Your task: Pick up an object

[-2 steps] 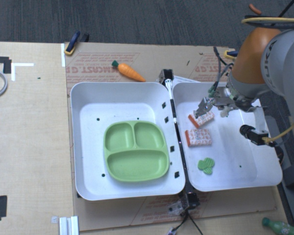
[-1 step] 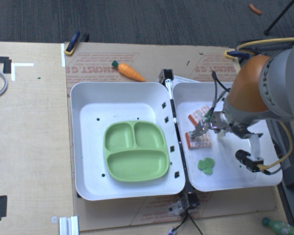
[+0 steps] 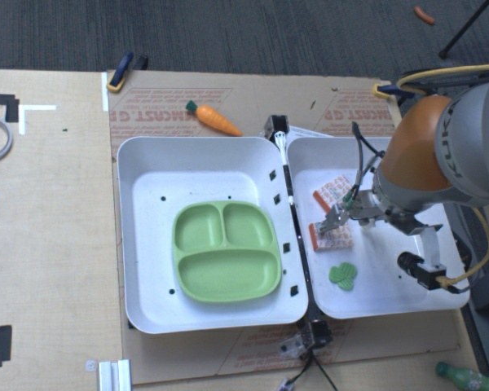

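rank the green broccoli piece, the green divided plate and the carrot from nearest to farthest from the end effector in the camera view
The end effector is low over the right bin.
1. Green broccoli piece: right bin, just toward the view's bottom edge from it.
2. Green divided plate: in the left bin, across the divider.
3. Carrot: on the cardboard beyond the left bin's far rim.

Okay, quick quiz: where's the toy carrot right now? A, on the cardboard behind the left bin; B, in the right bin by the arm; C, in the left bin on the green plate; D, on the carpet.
A: the toy carrot lies on the cardboard just beyond the left bin.
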Action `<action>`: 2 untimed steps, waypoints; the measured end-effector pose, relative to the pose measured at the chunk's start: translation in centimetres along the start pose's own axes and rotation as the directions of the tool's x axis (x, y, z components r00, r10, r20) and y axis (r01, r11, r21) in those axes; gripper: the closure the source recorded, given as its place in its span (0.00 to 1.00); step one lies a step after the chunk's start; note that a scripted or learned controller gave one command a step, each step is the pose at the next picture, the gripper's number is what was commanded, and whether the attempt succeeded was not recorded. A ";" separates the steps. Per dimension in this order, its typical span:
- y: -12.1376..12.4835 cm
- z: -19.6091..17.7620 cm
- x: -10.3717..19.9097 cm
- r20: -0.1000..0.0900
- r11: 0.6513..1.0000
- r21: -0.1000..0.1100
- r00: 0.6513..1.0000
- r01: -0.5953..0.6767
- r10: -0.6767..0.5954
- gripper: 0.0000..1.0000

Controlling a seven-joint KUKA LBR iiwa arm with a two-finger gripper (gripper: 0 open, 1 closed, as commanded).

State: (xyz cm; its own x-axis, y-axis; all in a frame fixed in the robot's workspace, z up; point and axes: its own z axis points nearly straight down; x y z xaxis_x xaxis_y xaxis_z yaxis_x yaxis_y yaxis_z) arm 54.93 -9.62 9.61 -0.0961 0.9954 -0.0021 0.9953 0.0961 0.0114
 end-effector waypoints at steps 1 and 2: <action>4.7 0.4 -0.5 -0.002 1.000 0.011 1.000 0.023 -0.023 0.00; 4.7 -0.6 -0.5 -0.001 1.000 0.011 1.000 0.024 -0.024 1.00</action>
State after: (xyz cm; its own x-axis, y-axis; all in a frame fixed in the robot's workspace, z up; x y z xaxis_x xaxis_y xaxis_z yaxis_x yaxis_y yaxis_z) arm 59.69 -9.68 10.22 -0.1202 0.9927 -0.0011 0.9927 0.1202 0.0006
